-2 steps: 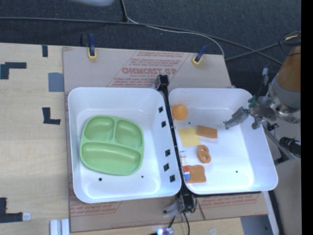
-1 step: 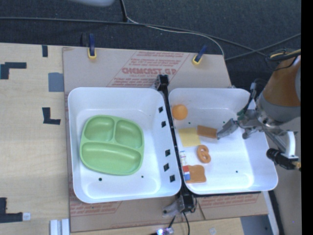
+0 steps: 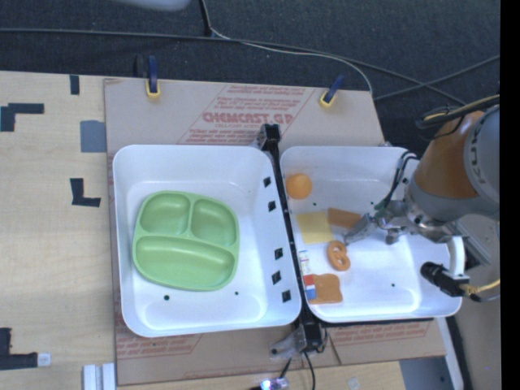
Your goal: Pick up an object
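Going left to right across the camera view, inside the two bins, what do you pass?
Green divided plate in the left bin → black divider → orange ball → pretzel-shaped piece → gripper → grey arm with its orange band.

A pale wooden tabletop [image 3: 49,242] carries dark tape marks and a brown cardboard sheet [image 3: 236,112] with red print, pinned at its far edge by two yellow-tipped clamps [image 3: 152,80]. Beyond lies dark carpeted floor [image 3: 341,15], crossed by black cables [image 3: 244,43].
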You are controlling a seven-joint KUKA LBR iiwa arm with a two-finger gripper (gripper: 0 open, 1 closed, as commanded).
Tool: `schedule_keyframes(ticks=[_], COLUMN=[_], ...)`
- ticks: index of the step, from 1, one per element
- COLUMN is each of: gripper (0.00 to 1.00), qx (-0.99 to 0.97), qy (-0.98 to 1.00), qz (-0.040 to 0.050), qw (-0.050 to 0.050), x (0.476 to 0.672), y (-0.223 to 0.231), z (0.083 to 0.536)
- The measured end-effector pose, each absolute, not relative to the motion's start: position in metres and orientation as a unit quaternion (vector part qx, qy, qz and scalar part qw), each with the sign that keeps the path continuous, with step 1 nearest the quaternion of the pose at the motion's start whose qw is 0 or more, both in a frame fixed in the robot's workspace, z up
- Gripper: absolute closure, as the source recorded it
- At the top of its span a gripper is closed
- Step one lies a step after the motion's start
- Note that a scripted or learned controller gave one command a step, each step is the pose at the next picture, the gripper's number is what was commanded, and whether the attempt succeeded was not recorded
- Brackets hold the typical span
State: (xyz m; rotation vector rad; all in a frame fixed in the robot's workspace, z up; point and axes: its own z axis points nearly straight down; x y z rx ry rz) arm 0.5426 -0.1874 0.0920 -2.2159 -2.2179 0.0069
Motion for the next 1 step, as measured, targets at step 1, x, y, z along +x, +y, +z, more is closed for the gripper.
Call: schedule_keyframes(ticks=[1], gripper=[1.0], qx=[-0.706], qy=[-0.708], qz=[0.0007], qw=[0.001], x=[0.5442], y=[-0.187], z=[0.1057])
